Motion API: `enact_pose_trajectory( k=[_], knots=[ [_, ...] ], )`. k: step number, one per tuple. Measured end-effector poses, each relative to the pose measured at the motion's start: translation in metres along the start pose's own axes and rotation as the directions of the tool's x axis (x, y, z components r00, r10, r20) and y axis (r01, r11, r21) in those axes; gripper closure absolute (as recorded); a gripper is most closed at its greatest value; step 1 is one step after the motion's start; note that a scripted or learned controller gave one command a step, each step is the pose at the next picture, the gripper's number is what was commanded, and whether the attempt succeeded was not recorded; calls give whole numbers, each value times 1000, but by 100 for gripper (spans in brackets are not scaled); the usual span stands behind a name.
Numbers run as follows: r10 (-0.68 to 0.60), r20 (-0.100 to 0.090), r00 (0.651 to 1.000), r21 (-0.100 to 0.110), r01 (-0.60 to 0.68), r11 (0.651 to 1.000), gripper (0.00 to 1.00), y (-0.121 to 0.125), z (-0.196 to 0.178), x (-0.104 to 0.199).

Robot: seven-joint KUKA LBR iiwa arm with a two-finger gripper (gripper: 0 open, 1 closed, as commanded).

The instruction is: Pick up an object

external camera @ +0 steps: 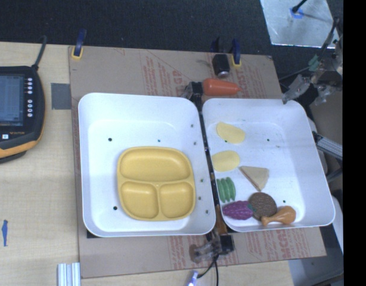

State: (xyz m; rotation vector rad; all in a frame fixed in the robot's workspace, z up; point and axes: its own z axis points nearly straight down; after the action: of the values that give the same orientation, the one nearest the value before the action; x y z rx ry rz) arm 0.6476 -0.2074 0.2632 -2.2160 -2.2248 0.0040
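Toy food in the right bin [302, 159]

Gripper [317, 79] at the frame's upper right, above the bin; its state cannot be told. Yellow pieces [230, 133], wedge [255, 176], drumstick [278, 217] lie along the bin's left and lower part.

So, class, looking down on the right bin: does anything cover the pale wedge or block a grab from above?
Nothing visible covers the pale wedge. The brown disc sits just below it in the picture, close to its lower tip.

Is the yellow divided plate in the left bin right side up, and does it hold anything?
Right side up and empty: the yellow divided plate lies flat in the left bin, its three hollows facing up, all bare.
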Motion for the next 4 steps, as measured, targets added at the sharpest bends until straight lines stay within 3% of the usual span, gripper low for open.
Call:
enact_pose_trajectory(
  k=[1,2,3,4],
  knots=[
    [-3,-1,1000,3,3,1000,0,-62,63,70],
    [-1,-1,1000,2,1,1000,0,-99,172,58],
    [-2,0,1000,0,2,1000,0,-27,171,104],
    [0,-2,1000,-1,0,1000,0,10,171,102]
  ],
)
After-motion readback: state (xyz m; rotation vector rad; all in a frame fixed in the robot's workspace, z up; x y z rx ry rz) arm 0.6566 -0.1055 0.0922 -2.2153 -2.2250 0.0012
